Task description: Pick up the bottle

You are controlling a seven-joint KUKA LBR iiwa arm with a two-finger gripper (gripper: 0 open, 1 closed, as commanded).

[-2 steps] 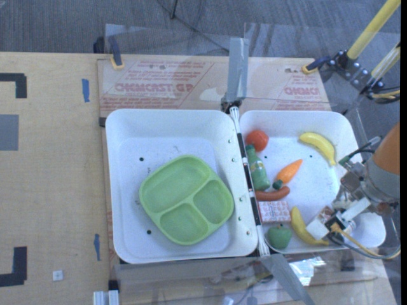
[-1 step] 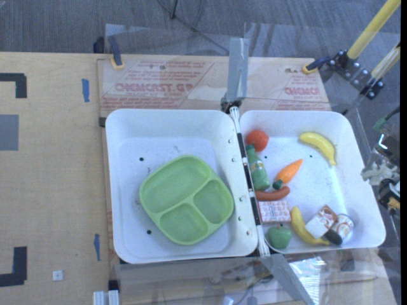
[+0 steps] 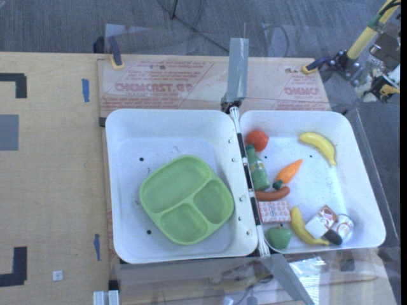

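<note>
Left of centre, the left shallow white plastic bin [image 3: 121,138] holds one thing: a light green three-compartment plastic plate [image 3: 186,199], lying flat and turned a little askew toward the bin's lower right, well clear of the items to be sorted.

Just right of the divider between the bins, in the right shallow white plastic bin [image 3: 356,164], lies the task's object: a small green plastic bottle with a printed label [image 3: 257,170]. It rests on its side along the bin's left wall, its neck toward a red toy tomato [image 3: 257,139] that touches its upper end. That wall probably limits how fingers can straddle it. An orange toy carrot [image 3: 289,170] lies slanted just beside it, and a red-brown toy sausage [image 3: 272,194] sits at its lower end, above a pink wafer-like block [image 3: 274,211] and a green toy apple [image 3: 279,236].

Further right lie a yellow toy banana [image 3: 305,229], a white-and-red small carton [image 3: 324,223], and a second yellow banana [image 3: 320,146] higher up.

Whether the gripper is open or closed cannot be told.
</note>
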